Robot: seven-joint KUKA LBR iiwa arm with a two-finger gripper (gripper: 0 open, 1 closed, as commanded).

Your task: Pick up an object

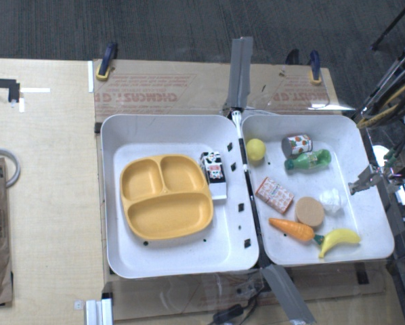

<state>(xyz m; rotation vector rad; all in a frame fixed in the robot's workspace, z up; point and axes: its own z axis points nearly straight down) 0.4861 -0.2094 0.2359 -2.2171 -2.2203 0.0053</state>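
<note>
Camera view: left bin (114,202) with yellow three-part plate (166,196), small cow-print carton (213,168) beside it. Right bin (365,246) with lemon (255,149), can (297,144), green bottle (308,160), red-white packet (275,195), round biscuit (310,211), carrot (292,229), banana (339,240). Claw state: cannot tell.

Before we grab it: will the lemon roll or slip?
Likely rolls: the lemon looks round and lies by the right bin's left wall, which blocks only that side. Its skin looks smooth, so two fingers may slip. Probably a light toy, like the carrot.
</note>
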